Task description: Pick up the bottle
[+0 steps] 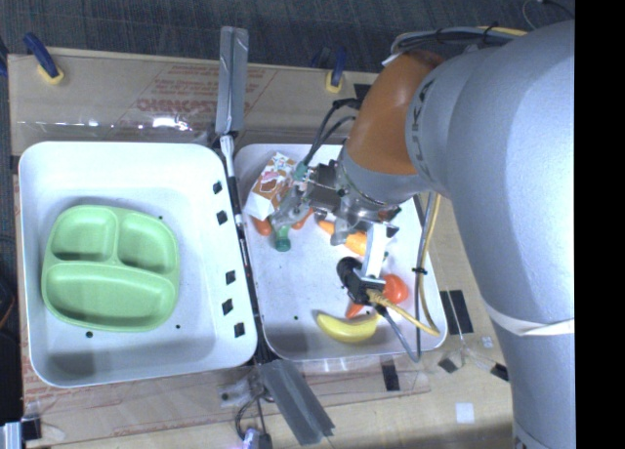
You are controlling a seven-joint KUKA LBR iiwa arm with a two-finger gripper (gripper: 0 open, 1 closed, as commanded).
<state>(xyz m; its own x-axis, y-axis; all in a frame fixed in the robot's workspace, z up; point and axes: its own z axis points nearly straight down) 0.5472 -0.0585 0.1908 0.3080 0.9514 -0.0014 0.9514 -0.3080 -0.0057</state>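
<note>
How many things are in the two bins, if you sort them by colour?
Green: 2, the tray and the bottle
Yellow: 1, the banana
Orange or red: 3, the left orange bit, the middle orange bit and the red piece; more may be hidden
Mixed colours: 1, the packet
Total: 7 seen

The left bin holds a green divided tray. The arm reaches in from the right over the right bin, with the gripper low, just above a small green bottle. A printed packet lies at that bin's far end, an orange piece sits just left of the bottle, and a banana lies along the near wall with a red fruit beside it.
</note>
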